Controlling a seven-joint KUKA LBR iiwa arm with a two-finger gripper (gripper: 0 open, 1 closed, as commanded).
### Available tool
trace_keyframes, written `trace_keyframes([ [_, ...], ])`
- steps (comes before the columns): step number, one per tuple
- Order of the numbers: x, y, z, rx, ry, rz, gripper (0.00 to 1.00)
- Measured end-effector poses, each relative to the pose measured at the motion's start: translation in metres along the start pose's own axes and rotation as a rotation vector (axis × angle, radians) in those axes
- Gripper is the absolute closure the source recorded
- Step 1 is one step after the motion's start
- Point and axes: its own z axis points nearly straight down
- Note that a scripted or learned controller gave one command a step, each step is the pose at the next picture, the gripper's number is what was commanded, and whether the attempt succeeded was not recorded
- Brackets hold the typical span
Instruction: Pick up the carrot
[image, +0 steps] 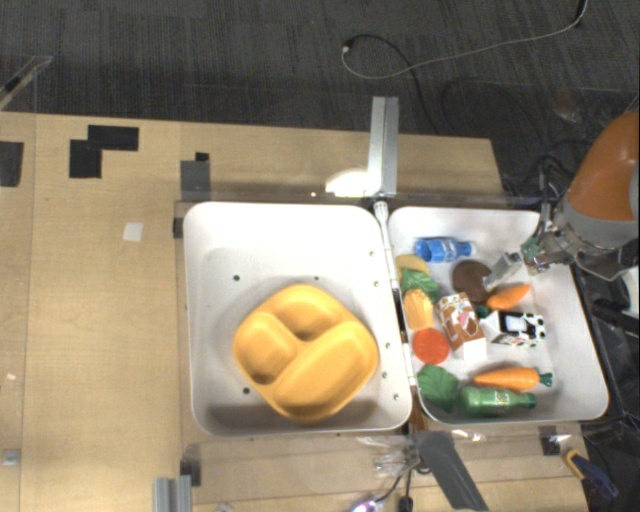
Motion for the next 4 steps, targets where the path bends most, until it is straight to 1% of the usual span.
trace_keyframes([
  [1,0.0,0.0,0.0,0.0,0.0,0.0,0.0],
  [2,0.043,-0.036,-0.088,0.001,0.0,0.192,0.0],
  [3,0.027,-0.075,-0.093,0.002,0.001,0.06,0.0],
  [4,0.0,0.0,-0.227,-0.001,-0.001,-0.129,0.0],
])
